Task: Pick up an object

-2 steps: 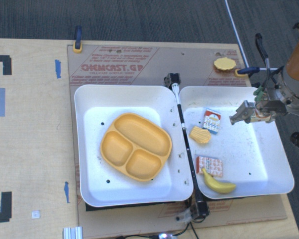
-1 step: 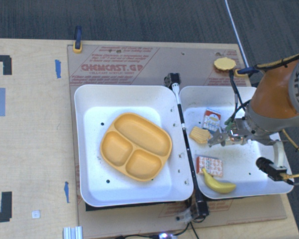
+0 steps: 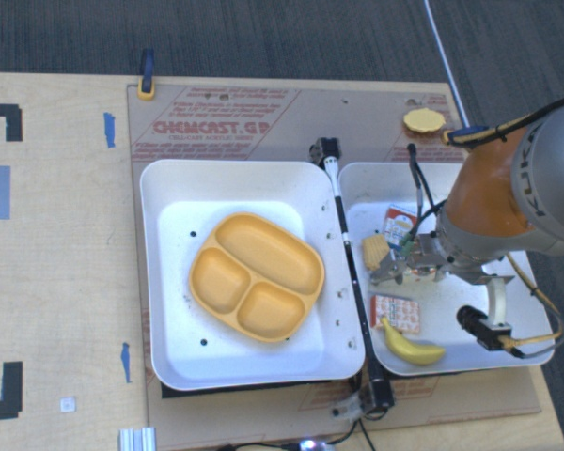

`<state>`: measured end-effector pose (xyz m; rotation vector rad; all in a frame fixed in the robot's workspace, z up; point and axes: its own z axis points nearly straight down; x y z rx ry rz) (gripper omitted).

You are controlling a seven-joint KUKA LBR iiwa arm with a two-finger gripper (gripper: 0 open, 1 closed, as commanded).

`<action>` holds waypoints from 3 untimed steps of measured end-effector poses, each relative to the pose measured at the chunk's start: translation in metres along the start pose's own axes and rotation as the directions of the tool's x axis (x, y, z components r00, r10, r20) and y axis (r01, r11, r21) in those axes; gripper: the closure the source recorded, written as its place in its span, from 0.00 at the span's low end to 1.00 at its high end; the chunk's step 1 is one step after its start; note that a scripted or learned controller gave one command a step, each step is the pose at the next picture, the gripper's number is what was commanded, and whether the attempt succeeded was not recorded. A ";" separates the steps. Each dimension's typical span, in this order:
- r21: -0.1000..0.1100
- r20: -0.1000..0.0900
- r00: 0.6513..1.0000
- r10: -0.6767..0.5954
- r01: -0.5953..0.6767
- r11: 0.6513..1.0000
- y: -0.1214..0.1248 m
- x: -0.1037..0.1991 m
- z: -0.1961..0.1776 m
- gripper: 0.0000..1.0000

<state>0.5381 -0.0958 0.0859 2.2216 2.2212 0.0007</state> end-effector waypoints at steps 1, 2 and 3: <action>-0.003 0.001 1.000 0.001 -0.001 1.000 0.001 0.000 -0.010 1.00; -0.001 0.000 1.000 -0.001 0.001 1.000 -0.054 0.068 -0.099 1.00; -0.005 0.001 1.000 -0.001 0.001 1.000 -0.052 0.068 -0.109 1.00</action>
